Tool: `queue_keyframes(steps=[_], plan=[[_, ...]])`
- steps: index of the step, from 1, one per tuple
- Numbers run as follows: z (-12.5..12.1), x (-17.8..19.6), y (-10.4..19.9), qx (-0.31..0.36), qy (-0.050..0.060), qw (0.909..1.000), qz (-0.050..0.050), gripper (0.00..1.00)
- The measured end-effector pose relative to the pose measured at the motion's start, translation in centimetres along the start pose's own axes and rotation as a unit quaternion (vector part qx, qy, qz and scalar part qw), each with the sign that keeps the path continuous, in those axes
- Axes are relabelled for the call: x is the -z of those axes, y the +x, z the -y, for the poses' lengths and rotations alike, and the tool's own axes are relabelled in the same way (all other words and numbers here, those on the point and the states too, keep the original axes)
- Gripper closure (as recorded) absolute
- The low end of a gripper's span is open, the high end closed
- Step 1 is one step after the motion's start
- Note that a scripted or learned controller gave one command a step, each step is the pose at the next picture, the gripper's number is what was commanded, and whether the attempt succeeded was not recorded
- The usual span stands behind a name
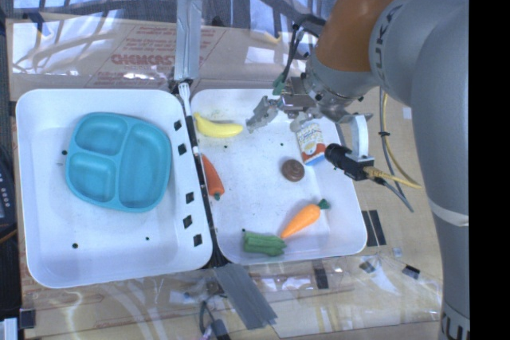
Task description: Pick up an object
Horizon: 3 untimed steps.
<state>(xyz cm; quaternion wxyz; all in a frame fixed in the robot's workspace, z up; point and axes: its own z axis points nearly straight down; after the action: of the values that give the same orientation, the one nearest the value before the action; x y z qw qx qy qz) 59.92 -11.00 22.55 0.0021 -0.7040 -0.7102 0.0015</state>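
Note:
My gripper (284, 120) hangs over the back of the right bin (343, 239), open, with one grey finger (260, 114) splayed out to the left and nothing seen between the fingers. A small white carton with an orange and blue label (311, 142) lies just under the gripper's right side. A yellow banana (217, 127) rests left of the splayed finger. A brown disc (292, 170) sits in the middle of the bin. Nearer the front lie an orange carrot (301, 220) and a green vegetable (263, 244). An orange-red piece (212, 177) leans on the left wall.
The left bin (40, 251) holds a blue divided plate (119, 161). A divider with black clips (194, 195) separates the bins. The arm's grey body (422, 52) fills the right side above the right bin's edge.

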Motion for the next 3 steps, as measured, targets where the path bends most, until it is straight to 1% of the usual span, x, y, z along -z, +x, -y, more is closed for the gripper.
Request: queue_keyframes(steps=[1, 2, 3], plan=[[-4.9, -10.0, 1.3, 0.049, 0.001, 0.9988, 0.000, 0.00], [-2.8, -13.4, 1.7, 0.118, -0.001, 0.9931, 0.000, 0.00], [-5.5, -7.1, -2.1, 0.149, -0.003, 0.9889, 0.001, 0.00]])
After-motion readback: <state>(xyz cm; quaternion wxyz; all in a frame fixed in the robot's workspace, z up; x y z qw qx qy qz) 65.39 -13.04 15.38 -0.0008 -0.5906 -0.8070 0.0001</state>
